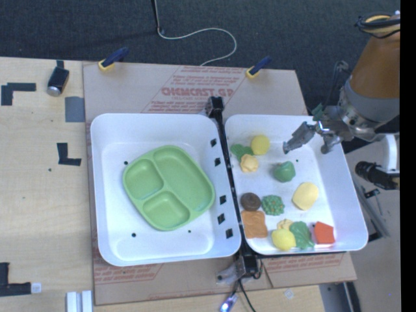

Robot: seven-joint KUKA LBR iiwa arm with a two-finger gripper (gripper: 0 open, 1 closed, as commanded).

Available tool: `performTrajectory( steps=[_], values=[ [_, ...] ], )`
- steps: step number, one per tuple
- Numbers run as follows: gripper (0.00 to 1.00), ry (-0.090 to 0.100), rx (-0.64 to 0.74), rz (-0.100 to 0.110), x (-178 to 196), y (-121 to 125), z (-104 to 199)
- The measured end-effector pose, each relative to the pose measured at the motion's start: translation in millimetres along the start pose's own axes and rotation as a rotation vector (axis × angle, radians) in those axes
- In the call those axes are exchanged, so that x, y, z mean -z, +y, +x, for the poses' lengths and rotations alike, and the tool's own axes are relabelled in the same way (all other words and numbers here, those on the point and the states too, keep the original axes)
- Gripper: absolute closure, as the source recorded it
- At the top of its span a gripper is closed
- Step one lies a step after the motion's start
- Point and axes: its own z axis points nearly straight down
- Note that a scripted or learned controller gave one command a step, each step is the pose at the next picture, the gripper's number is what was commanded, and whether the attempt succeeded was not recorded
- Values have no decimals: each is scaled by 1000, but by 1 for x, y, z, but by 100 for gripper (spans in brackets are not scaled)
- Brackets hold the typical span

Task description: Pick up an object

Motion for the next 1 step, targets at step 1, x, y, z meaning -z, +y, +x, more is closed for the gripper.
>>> performTrajectory(
  steps=[1],
  values=[
    [0, 3, -2, 13, -128, -30, 1]
  ],
)
